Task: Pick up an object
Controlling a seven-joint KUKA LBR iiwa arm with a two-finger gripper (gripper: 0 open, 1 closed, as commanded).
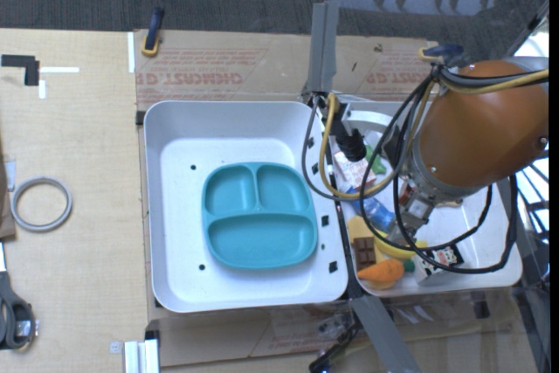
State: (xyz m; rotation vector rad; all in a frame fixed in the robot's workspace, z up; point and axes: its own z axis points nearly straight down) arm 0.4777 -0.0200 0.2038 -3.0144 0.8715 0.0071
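Observation:
The arm's orange wrist band (489,122) hangs over the right bin (472,279) and hides most of what lies in it, with black and yellow cables looping around it. Under it, at the bin's left side, I see a blue-and-white packet (360,179), a green piece (376,160), a yellow item (362,231), a brown block (364,252) and an orange object (382,273) at the front. A black-and-white card (445,258) lies at the front right. The left bin (166,214) holds a teal divided plate (259,215).
A grey tape ring (39,203) lies on the wooden bench to the left. Scissors (13,323) lie at the bench's bottom left. A clamp with a blue handle (155,31) sits on the cardboard behind the left bin. A grey upright post (321,48) stands between the bins.

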